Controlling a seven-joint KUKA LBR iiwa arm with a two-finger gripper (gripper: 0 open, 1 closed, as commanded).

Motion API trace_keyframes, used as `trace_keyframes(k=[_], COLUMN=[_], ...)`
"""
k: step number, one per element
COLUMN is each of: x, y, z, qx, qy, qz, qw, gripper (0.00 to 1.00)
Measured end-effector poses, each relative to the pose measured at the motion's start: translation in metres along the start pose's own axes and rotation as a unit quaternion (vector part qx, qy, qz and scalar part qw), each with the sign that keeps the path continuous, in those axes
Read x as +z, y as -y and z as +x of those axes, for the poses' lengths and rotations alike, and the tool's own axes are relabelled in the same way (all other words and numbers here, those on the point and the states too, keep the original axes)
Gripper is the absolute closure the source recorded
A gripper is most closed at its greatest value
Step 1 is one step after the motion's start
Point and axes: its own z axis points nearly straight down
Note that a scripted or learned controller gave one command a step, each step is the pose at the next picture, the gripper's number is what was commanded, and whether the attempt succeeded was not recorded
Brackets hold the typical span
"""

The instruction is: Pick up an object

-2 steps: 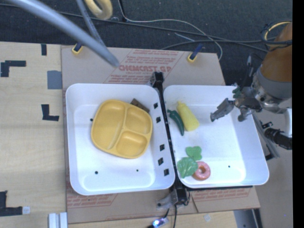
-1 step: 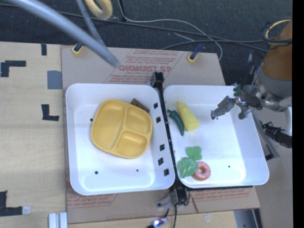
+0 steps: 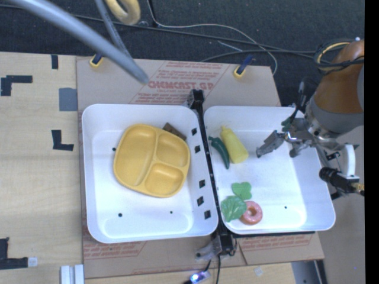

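Camera view, contents listed from the left of the frame to the right.

Left bin (image 3: 95, 176): white and shallow, at centre-left. It held a yellow divided plate (image 3: 151, 160) with three compartments, lying flat in the bin's upper middle. A small dark brown item (image 3: 173, 129) showed at the plate's upper right edge, mostly hidden; its kind could not be told.

Right bin (image 3: 308, 212): white, just beside the left one, the two meeting at a dark divider. Near its upper left lay a yellow corn cob (image 3: 234, 145), with a green pepper (image 3: 221, 151) touching it on its left side. Lower down, near the bin's front left corner, sat a green leafy vegetable (image 3: 234, 201), and a pink ring-shaped doughnut (image 3: 251, 212) touched its right edge.

Gripper (image 3: 284, 147): over the upper right part of the right bin, well apart from the corn cob. Its fingers were spread apart, with nothing between them. The grey arm (image 3: 337, 99) stood at the right edge of the frame.
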Motion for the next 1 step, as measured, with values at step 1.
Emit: trace_keyframes(k=[1], x=[0.0438], y=[-0.0022], z=[0.0021], qx=[0.000], qy=[0.000], qz=[0.000], qw=[1.0000], gripper=[0.00])
